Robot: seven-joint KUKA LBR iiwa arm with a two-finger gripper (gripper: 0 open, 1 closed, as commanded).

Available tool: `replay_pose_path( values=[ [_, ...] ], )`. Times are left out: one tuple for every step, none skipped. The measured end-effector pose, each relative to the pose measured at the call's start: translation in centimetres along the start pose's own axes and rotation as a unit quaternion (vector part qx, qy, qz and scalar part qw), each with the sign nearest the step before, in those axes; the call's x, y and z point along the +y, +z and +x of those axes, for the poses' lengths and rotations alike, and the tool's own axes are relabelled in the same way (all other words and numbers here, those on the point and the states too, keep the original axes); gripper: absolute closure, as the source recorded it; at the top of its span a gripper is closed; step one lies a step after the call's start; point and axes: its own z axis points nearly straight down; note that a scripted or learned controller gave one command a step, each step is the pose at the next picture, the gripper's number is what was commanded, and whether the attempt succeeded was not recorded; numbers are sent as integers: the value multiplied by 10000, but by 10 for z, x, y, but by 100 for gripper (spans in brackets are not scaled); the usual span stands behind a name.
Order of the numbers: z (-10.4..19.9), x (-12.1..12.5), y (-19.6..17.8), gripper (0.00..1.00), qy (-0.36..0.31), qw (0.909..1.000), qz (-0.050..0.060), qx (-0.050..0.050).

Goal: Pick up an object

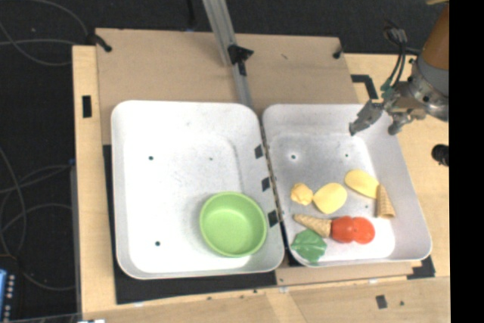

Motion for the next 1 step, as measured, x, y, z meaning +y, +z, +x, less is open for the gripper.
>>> replay_pose_path(
  values=[
    [0, 0, 0, 0, -2, 10000, 2, -5]
  ],
)
